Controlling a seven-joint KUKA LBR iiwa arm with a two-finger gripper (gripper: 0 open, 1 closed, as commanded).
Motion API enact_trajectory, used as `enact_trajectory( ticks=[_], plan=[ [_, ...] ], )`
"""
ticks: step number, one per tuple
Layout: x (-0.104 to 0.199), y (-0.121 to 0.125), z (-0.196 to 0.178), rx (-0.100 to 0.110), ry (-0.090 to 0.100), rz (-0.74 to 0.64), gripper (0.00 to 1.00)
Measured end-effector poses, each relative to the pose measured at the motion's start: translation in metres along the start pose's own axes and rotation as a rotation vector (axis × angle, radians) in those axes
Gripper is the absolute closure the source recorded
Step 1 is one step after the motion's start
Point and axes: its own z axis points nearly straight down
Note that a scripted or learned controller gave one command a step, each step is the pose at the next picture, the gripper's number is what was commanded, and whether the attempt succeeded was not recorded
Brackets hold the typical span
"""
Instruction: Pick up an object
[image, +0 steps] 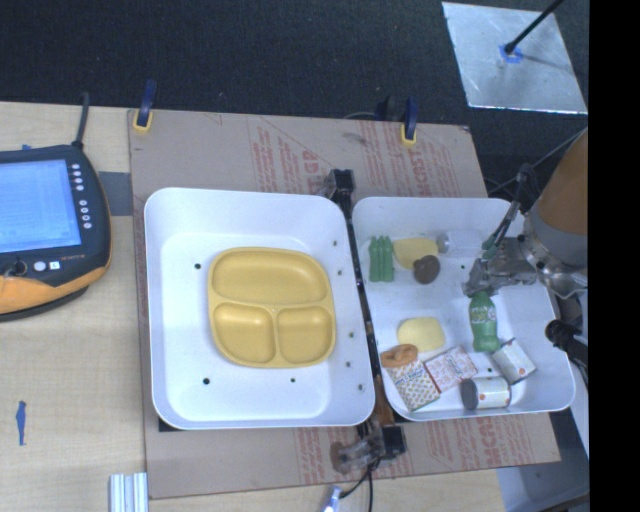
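Cardboard covers the bench; at frame left sits a tablet (45, 225), then a yellow tray (272, 305) in the left bin (170, 390). Right of centre, the gripper (487, 283) hovers over a green bottle (484, 322); whether it's clamped I cannot tell. Nothing looks lifted yet.

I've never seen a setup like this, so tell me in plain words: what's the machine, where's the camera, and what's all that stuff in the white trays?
One camera looks down on a bench with two white bins. The robot arm reaches in from the right; its gripper hangs over the right bin, just above a small green bottle. That bin also contains yellow sponge-like pieces, a green block and small packets. The left bin has a yellow divided plate. I can't tell whether anything is held.
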Motion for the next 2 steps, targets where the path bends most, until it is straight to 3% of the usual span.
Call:
enact_trajectory(
  ticks=[1, 2],
  plan=[
    [0.077, 0.049, -0.031, -0.001, 0.001, 0.001, 1.0],
    [0.124, 0.023, -0.045, 0.002, -0.001, 0.0, 1.0]
  ],
)
